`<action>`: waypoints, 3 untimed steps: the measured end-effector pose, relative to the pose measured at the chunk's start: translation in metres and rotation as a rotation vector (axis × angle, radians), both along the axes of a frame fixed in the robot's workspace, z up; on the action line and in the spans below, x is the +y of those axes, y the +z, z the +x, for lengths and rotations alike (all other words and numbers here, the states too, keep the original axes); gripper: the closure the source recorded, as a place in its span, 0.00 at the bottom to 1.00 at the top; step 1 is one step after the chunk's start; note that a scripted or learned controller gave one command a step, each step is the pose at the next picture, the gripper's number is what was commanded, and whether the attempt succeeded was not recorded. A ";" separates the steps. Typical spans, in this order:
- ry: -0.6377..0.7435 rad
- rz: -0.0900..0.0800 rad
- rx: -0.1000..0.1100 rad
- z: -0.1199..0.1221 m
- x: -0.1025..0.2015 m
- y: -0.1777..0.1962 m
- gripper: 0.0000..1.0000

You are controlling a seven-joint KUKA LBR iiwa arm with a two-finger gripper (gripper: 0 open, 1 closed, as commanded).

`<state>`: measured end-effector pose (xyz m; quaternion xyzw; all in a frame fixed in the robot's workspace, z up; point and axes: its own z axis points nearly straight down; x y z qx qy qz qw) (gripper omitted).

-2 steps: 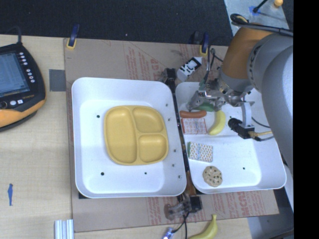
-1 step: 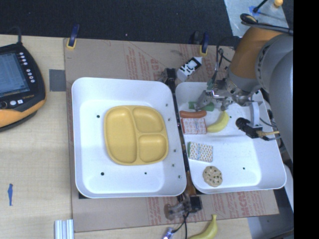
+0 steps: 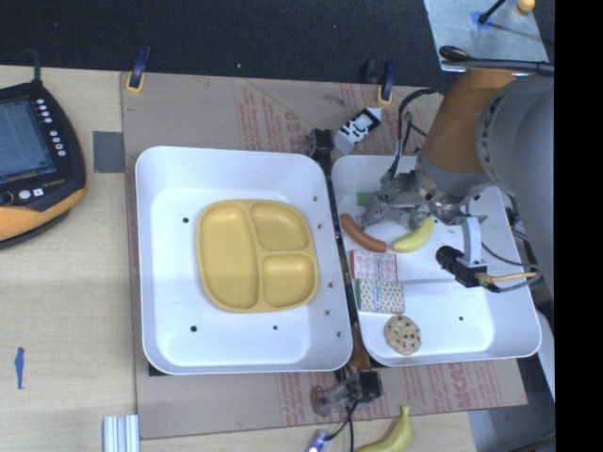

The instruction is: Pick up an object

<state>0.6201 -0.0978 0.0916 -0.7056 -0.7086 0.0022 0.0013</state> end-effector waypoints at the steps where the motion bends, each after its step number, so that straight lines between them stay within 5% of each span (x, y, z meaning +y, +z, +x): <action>1: 0.000 0.002 -0.002 0.036 -0.003 0.000 0.00; 2: -0.002 0.001 -0.003 0.036 -0.067 0.001 0.00; 3: 0.000 0.001 0.001 -0.054 -0.030 0.001 0.00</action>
